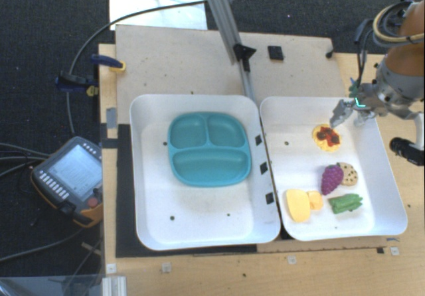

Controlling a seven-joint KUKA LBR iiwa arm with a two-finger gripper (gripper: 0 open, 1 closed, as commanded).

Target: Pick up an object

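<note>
- Over the right bin point(392, 222), the gripper point(350, 111) is hanging at the far edge, with its jaws looking spread wide and nothing between them
- Just beside its fingertips, a small toy pizza point(327, 137) is lying flat, likely the nearest thing to pick
- Nearer the front, purple grapes point(331, 178), a cookie point(348, 174), a green pepper point(346, 204) and a yellow piece point(299, 206) are sitting loosely clustered, so grabbing one alone is looking tricky
- A teal plate point(209, 148) is resting in the left bin point(149, 222), well apart from the gripper

robotics lab, my teach pendant point(70, 178) on dark carpet at 9 o'clock, loose cables point(80, 56), clamped plywood bench point(179, 62)
</note>
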